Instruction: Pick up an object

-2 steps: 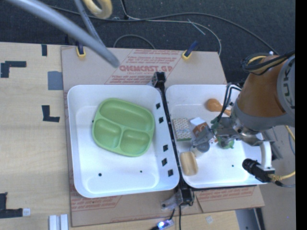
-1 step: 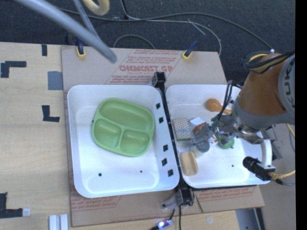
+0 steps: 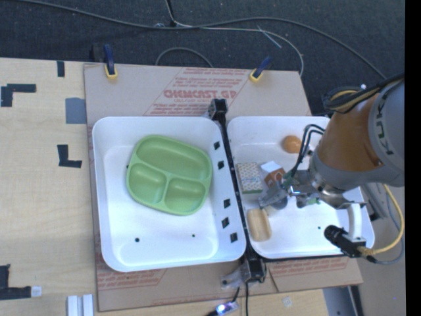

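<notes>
bread roll (image 3: 259, 224) just below pincer (image 3: 275, 196)

1. The arm (image 3: 368, 137) enters from the right edge of the frame, grey with its orange band in the middle right.
2. Its wrist bends down and leftward.
3. The gripper (image 3: 275, 195) sits low, right of frame centre; its finger state is unclear.
</notes>
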Motion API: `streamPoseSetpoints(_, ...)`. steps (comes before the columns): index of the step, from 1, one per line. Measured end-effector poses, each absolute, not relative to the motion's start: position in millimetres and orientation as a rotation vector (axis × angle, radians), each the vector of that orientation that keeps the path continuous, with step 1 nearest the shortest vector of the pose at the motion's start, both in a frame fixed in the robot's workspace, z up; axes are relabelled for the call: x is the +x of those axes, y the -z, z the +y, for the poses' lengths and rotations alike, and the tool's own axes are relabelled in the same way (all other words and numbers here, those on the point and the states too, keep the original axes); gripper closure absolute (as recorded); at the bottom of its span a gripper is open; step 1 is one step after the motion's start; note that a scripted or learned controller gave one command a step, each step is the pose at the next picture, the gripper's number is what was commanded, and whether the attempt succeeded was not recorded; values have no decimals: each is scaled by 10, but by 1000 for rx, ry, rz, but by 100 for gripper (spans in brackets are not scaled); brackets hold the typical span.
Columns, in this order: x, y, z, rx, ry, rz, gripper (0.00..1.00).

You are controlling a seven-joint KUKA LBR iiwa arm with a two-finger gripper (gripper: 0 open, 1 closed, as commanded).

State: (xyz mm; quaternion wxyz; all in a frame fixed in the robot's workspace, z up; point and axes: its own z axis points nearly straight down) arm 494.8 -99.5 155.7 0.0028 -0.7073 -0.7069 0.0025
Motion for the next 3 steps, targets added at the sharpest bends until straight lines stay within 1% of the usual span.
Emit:
streamPoseSetpoints(1,5014,-1052,-1041,-2217,-8,-2217,0)
streamPoseSetpoints(2,5032,-872,-1061,-2230,3,-2223,0)
streamPoseSetpoints(3,5038,-978,-1042,-2226,6,-2226,100)
